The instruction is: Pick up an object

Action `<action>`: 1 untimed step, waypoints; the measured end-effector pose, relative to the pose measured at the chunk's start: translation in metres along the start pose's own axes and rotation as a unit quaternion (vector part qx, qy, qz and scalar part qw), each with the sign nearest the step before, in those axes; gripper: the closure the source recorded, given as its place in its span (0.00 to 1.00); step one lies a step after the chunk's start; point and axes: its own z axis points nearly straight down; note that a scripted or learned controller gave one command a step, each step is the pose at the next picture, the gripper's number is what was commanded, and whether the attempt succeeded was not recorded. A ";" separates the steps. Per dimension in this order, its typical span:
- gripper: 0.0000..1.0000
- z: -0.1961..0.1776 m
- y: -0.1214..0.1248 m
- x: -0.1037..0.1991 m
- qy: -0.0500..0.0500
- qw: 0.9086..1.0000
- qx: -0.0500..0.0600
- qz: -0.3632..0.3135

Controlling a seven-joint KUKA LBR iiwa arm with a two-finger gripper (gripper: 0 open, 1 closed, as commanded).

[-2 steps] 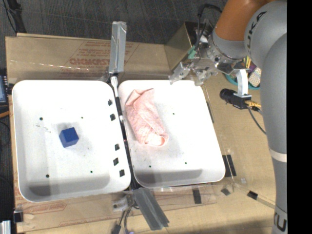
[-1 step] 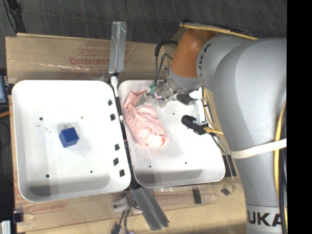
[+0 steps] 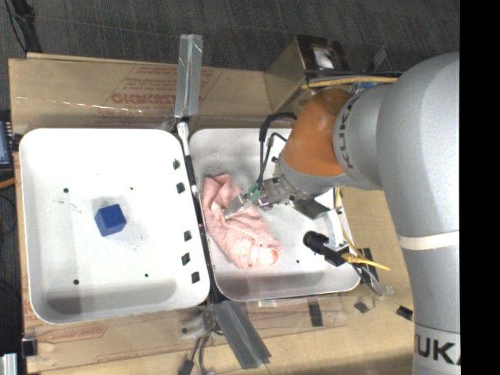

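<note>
- my hand is low inside the right bin, right at the far right edge of the pink cloth, and it looks to be touching the fabric there.
- i cannot tell whether my hand is wide or narrow; from above, my wrist and the folds of the cloth hide that.
- the pink cloth lies crumpled in the left half of the right bin, running from about the middle toward the near wall and close beside the wall shared with the other bin.
- a blue cube sits alone in the left bin, well apart from my hand, so i judge the cloth to be the thing i am going for.
- step in hand, as i read it: i am at the grasp point, and nothing is lifted yet, since the cloth rests flat on the bin floor.
- the next move calls for pinching a good fold of fabric, not just a thin edge, then rising straight up.
- the cloth is soft and limp, so it may slip out or trail, and i should lift high enough that its hanging end clears the bin wall.
</note>
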 end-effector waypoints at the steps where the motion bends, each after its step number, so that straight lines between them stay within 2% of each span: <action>1: 0.00 0.000 0.021 0.019 -0.002 1.000 -0.001 -0.019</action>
